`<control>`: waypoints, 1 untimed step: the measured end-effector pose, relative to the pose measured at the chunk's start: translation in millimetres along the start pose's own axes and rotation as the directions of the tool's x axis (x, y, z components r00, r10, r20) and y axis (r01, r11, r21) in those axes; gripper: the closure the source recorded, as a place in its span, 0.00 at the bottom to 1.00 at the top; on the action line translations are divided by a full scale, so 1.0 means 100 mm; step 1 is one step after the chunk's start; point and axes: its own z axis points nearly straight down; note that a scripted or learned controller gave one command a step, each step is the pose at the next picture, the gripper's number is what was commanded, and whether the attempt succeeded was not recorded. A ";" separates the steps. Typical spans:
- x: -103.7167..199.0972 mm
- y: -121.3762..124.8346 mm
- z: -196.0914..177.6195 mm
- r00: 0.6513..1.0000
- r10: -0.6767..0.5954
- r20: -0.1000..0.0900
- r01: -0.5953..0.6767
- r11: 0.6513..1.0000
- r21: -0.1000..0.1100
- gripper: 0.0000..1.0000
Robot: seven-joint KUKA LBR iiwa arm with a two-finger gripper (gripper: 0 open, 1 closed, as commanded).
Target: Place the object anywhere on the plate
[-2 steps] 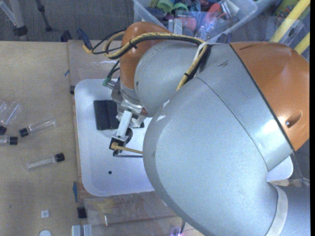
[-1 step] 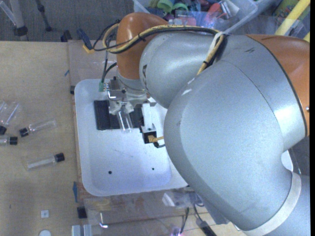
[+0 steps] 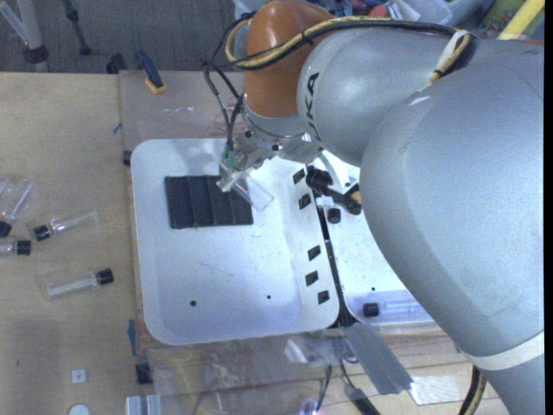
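fingers [image 3: 235,180] at frame centre-left, over right edge of black plate [image 3: 207,202] in left bin [image 3: 216,309]; spread or not: cannot tell.

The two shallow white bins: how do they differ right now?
The left white bin lies in open view, while the grey arm covers much of the right white bin. The left bin bears a dark ribbed rectangular plate; the pincer hangs at its edge. Both are shallow and white.
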 end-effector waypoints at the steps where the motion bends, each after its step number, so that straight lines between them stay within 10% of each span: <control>1: 0.36 0.26 -0.77 0.925 0.380 0.000 -0.380 0.925 0.000 1.00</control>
